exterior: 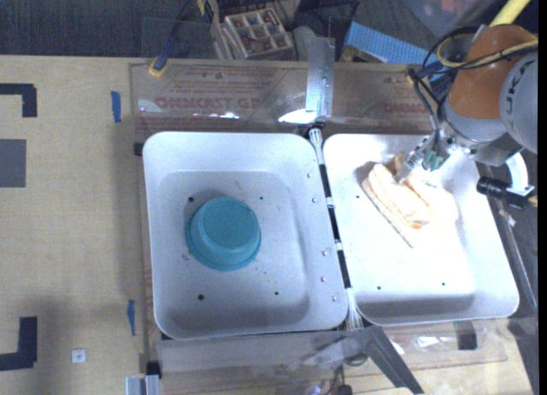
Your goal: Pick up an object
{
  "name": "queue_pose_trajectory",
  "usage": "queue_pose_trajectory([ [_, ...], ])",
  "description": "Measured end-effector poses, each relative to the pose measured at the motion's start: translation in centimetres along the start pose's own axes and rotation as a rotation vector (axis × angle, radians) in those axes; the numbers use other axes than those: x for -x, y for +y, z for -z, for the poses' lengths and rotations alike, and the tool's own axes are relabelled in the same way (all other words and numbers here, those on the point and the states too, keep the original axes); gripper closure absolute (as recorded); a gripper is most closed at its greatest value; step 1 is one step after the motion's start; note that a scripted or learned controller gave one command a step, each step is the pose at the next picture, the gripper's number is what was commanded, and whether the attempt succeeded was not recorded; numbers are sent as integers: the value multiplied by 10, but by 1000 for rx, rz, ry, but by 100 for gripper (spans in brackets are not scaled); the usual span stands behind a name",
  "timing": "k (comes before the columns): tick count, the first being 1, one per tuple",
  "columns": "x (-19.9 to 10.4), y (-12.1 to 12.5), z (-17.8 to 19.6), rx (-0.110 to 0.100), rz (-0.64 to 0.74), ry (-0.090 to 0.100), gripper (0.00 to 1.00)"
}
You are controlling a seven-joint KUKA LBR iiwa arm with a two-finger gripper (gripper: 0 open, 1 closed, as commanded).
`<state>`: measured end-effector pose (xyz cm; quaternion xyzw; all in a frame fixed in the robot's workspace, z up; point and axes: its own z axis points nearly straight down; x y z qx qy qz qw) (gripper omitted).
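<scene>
Cloth: pale cream with orange-tan edging, folded or bunched into a long strip. Lies in the right bin, in its upper half, slanting from upper left to lower right. Upper end sits just under the gripper.

Gripper: two-finger, at the cloth's upper end, low over the right bin near its back wall. Tips are at or touching the cloth. The view is too small and glare-washed here to tell how far the fingers are spread or whether any cloth sits between them. A teal-green spot shows on the gripper body.

Arm: grey with an orange band, entering from the right, above the right bin's upper right corner. Cables loop over the band.

Bowl: teal-blue, round, apparently upside down. Sits alone in the left bin, slightly left of centre, well apart from the cloth.

Bins: two, white, shallow, side by side, touching along the middle seam. Small dark specks mark the left bin's floor.

Bench: light wood, with black tape marks at far left and blue tape bits near the left bin.

Clutter: boxes and a wooden tray beyond the bench's back edge.
</scene>
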<state>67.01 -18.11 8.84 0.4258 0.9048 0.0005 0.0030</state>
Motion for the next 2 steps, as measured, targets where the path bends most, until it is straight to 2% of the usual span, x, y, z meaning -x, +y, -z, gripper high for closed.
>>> queue_pose_trajectory([
  [1,-34,16,46,-1,270,4,100],
  [2,-109,67,97,0,124,2,100],
])
